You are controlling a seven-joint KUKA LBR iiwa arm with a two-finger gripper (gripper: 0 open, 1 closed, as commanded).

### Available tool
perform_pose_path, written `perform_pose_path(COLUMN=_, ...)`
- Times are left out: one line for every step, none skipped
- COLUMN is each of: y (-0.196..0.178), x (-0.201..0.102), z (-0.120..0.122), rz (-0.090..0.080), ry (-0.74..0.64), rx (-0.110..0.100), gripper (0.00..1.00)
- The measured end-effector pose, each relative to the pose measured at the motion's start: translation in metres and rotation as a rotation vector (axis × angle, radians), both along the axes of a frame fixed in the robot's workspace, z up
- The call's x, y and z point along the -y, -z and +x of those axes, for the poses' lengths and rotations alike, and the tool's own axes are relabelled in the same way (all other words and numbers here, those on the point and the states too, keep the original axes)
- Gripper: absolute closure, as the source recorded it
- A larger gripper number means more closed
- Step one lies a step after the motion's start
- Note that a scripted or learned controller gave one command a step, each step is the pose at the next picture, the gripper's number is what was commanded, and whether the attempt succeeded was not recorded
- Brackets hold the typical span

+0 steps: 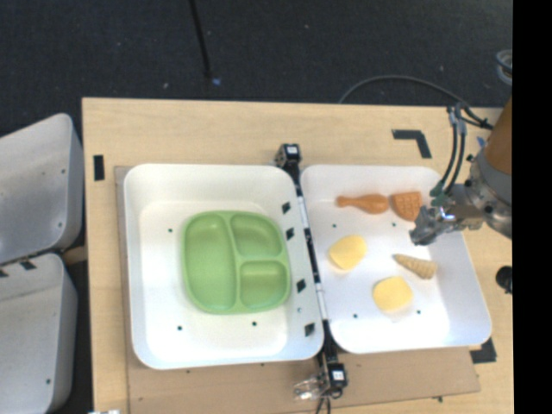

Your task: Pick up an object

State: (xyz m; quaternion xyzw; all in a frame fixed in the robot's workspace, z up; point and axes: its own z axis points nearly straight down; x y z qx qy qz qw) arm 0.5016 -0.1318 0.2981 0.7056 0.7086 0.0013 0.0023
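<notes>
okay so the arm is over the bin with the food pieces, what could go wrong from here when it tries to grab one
1. The gripper hangs between the orange square piece and the cone; coming down there, it may close on nothing.
2. The square piece touches the drumstick, so a grab could nudge both or catch neither cleanly.
3. The cone is narrow and lies flat, so it may slip or skid toward the right bin wall.

Arm (493, 175) cut off at right edge, hand (429, 228) fingers seemingly blurred
</notes>
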Motion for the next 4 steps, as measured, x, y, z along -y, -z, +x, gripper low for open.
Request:
perform_pose_path(y=0.014, x=-0.043, z=0.013, rz=0.002, ry=-0.001, rx=-0.006, gripper=1.0)
perform_pose_path(y=0.015, x=-0.091, z=0.042, rz=0.001, ry=-0.002, rx=-0.003, gripper=1.0)
perform_pose_path(y=0.031, x=-0.137, z=0.069, rz=0.001, ry=-0.002, rx=-0.004, gripper=1.0)
perform_pose_path(y=0.049, x=-0.184, z=0.087, rz=0.001, ry=-0.001, rx=-0.003, gripper=1.0)
